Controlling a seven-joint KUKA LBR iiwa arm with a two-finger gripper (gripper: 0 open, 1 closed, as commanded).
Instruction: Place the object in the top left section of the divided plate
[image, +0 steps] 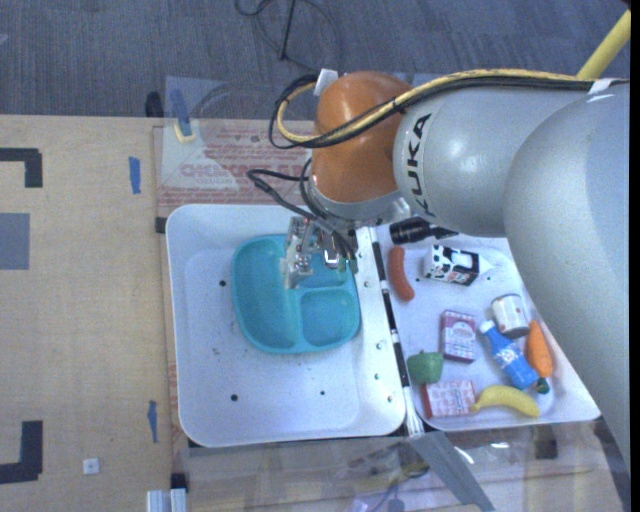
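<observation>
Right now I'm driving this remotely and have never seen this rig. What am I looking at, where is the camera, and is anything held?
The picture comes from one camera fixed above the bench, looking down at a slant. The big grey machine with the orange band is a KUKA robot arm reaching in from the picture's right. Its tool hangs over the upper right part of a teal divided plate, which lies in the left white bin. I see nothing between its fingers, though they are too small and blurred to judge further. The right white bin holds toy food and packets: a sausage, a green pepper, a banana, a carrot, a blue bottle, a small can and some small cartons.
</observation>
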